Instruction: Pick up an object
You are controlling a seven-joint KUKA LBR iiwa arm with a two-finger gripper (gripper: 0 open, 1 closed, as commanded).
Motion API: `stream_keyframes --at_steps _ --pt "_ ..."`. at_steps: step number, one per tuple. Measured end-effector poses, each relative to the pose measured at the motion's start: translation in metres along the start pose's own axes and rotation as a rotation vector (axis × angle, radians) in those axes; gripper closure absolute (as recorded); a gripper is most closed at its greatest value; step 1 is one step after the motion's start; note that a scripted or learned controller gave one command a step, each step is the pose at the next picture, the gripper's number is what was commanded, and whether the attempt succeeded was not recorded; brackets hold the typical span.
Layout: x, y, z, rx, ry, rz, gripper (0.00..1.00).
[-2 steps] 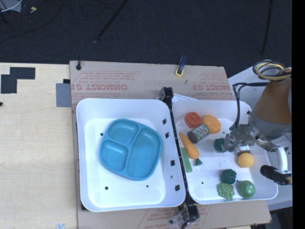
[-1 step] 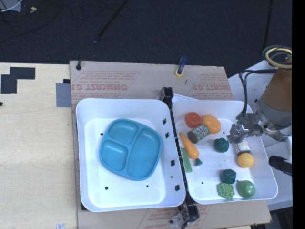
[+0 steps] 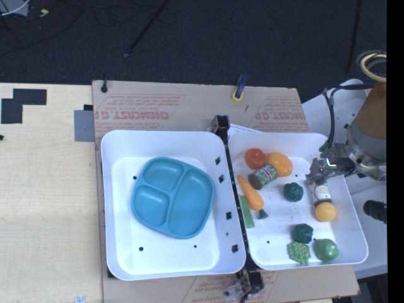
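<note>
A dark floor fills the top of the frame; below it a pale wooden counter [image 3: 44, 194] carries a cardboard sheet [image 3: 189, 109] with two shallow white bins side by side.

The left bin [image 3: 120, 257], at centre frame, holds a blue divided plate [image 3: 172, 196] with bare white floor all around it. The right bin [image 3: 353, 245] is crowded. A red tomato [image 3: 255, 157], an orange pepper [image 3: 281, 164] and a small can [image 3: 263, 176] cluster at its upper middle; a carrot [image 3: 250, 193] lies slantwise by the centre divider above a green strip [image 3: 247, 214]. A dark green piece [image 3: 293, 191] sits mid-bin, and another dark green piece [image 3: 302, 233], a bumpy light green one [image 3: 299, 252] and a green apple-like ball [image 3: 326, 250] gather at the lower right. Open floor remains at the lower left of this bin.

The pincer [image 3: 323, 169] hangs over the bin's right edge, just above a small bottle [image 3: 322, 193] and an orange ball [image 3: 326, 211]; whether its tips are spread or closed cannot be told, and nothing shows gripped.
</note>
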State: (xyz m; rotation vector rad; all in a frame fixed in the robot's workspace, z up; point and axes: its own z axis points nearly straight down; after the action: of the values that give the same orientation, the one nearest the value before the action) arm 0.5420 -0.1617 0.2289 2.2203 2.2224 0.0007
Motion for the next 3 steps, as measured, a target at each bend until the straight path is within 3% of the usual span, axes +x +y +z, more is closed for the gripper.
stream_keyframes --at_steps 1,2,3 --pt "0.056 -0.018 -0.007 0.005 0.003 -0.003 1.00" --pt "0.084 -0.040 0.008 0.007 0.002 -0.001 1.00" --pt "0.083 -0.034 0.011 0.004 0.001 -0.001 1.00"
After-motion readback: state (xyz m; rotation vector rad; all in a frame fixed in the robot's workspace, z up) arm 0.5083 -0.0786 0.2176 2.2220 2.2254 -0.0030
